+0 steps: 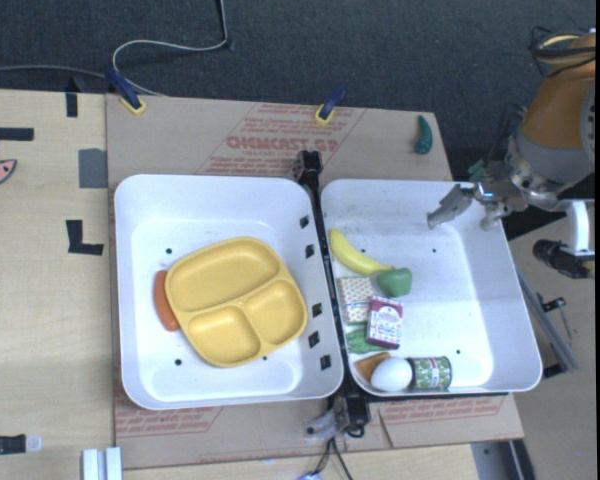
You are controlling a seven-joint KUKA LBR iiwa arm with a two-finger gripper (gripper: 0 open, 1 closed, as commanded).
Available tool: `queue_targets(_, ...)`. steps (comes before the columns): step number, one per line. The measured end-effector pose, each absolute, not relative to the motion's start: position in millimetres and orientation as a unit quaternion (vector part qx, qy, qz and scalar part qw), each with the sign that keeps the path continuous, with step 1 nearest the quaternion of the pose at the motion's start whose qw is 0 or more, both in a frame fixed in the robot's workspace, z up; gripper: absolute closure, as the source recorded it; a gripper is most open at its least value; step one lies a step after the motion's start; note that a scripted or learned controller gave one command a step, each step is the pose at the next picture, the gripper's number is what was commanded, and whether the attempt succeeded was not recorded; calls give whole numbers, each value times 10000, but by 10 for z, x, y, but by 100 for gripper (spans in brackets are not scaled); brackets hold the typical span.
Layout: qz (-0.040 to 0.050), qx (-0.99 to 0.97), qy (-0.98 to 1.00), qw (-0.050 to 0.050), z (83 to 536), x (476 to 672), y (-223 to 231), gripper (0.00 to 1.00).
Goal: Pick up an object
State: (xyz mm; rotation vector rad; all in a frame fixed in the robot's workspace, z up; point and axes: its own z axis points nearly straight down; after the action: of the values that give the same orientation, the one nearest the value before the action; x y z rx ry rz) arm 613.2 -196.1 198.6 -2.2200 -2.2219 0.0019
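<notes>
My gripper [468,214] hovers over the upper right part of the right bin [490,298], open, with nothing between its fingers. The objects lie along that bin's left side and front, well left of and below the gripper. They are a yellow banana [357,255], a green round piece [396,281], a checkered packet [355,297], a red and white box [384,322], a white egg [390,374] and a green can [432,373]. A small green item [359,343] and an orange one [376,360] are partly hidden among them.
The left bin [145,218] holds a yellow divided tray [237,299] with an orange-red object [164,301] tucked under its left edge. A green item [423,134] lies on the cardboard behind the right bin. Yellow clamps [329,109] hold the cardboard's far edge.
</notes>
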Motion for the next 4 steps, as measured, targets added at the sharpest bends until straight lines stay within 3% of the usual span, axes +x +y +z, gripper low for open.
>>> queue_targets(1,-7,-7066,-7077,-9,865,6120,-1785,0)
queue_targets(2,-10,-7065,-7077,-10,862,5657,-1143,0)
queue_targets(3,-11,-7066,-7076,-20,961,5661,-1151,100)
queue_targets(4,-2,-7064,-7078,0,2174,5044,-749,100)
